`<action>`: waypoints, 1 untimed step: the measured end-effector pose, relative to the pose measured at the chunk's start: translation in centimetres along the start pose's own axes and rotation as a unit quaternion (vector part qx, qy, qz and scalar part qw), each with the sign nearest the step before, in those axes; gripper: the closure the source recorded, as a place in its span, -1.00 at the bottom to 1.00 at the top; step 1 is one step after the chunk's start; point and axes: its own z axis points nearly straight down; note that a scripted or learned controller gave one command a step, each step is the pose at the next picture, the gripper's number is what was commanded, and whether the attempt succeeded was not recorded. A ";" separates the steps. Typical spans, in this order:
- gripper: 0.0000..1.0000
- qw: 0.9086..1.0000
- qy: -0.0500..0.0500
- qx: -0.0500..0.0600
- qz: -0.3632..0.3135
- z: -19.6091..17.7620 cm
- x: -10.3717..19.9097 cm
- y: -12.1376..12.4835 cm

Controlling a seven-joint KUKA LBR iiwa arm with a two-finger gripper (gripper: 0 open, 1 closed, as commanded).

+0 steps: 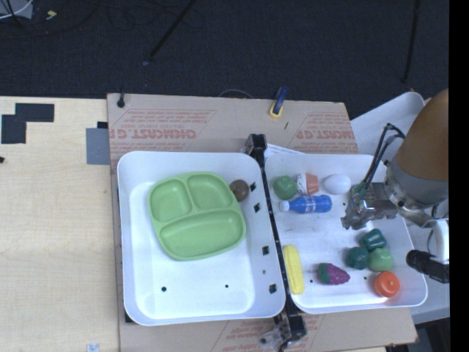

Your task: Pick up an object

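Several small toys lie in the right bin [418, 288]. Gripper [357, 215] hangs above the dark green piece [373, 239]; cannot tell jaw state, view blurred. Piece looks like light, rigid, smooth plastic; probably best gripped across its short sides.

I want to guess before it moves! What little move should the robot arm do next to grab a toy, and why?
Probably a short drop straight down. The gripper hovers in the right bin, just above the dark green toy, with the blue bottle off to its side. Nothing sits between its fingers, so lowering onto the nearest toy looks the best bet.
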 end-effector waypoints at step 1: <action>1.00 1.000 0.000 -0.001 -0.001 -1.3 5.2 -0.5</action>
